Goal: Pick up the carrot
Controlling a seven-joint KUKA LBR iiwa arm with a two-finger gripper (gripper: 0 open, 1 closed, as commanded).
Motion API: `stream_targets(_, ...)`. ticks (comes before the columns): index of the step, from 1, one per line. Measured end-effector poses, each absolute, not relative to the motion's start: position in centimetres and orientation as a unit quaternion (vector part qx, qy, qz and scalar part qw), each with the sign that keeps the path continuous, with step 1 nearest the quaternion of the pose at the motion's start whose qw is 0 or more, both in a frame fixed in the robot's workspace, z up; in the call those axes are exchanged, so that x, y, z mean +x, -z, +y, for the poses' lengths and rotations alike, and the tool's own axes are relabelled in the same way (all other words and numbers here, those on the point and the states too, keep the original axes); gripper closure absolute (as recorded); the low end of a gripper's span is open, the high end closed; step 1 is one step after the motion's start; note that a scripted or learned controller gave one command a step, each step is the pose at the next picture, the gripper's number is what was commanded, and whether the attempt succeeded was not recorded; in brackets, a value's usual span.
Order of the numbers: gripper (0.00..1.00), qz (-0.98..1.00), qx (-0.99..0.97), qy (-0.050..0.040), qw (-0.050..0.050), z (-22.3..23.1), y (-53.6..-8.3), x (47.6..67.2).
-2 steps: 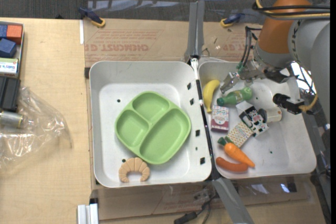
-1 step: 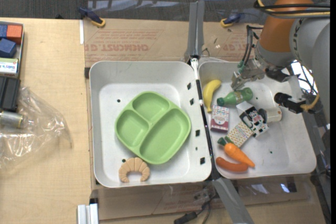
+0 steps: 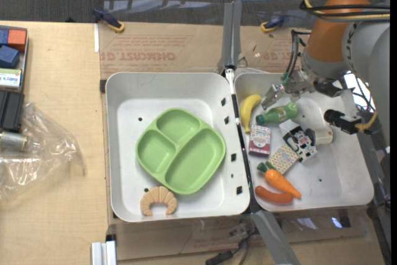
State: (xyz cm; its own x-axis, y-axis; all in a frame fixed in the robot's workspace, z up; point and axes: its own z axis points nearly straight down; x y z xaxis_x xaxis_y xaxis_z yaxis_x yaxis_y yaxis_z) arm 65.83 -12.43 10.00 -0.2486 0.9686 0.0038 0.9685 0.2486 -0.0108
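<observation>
On the surface (image 3: 56, 208) the left bin (image 3: 124, 208) holds a green plate (image 3: 180, 150) with a croissant (image 3: 158, 200) just below it. Past the divider, the right bin (image 3: 353, 183) is the landmark for the rest. A banana (image 3: 249, 110) stands along its left wall, a pink card box (image 3: 260, 139) just under it, and a green bottle (image 3: 277, 113) lies across the upper part. The carrot (image 3: 282, 182) lies in the bin's lower left area, its long axis slanted: the dark green leafy end points up-left, the orange tapered tip points down-right. It is short, bright orange and smooth. A red sausage (image 3: 274, 195) touches it from below, and a patterned card (image 3: 285, 159) lies just above it. The gripper (image 3: 275, 95) hangs over the bin's upper part, by the bottle and well apart from the carrot; whether it is open or closed cannot be told.
</observation>
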Motion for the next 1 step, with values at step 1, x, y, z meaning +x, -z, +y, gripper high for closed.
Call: stream_targets(1, 1.00, -0.789, -0.614, -0.0039, 0.006, -12.56, -10.57, 65.83)
